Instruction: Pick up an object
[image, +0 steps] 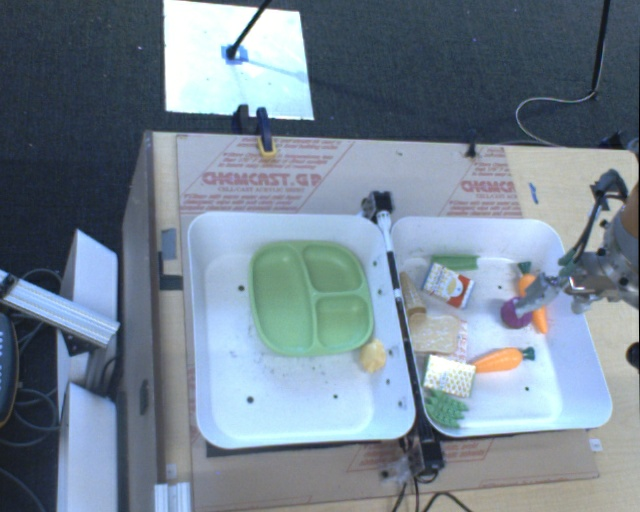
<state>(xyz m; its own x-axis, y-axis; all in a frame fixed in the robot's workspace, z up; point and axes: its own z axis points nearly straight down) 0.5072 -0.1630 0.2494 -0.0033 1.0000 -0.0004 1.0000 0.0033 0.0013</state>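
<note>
Left bin (215, 330): holds a green tray (308, 298); a yellow lump (372, 356) touches its lower right corner.
Right bin (580, 385): the pickable clutter, with a carton (449, 284), a carrot (502, 359) and a purple piece (516, 314).
Gripper (533, 290): low over the purple piece, seemingly to grab it; spread and grasp cannot be told.

Arm (612, 262): reaching in from the right edge, low over the right side, wrist pointing left.
End effector (535, 290): at the arm's left tip, fingers blurred, their spread unclear.
</note>
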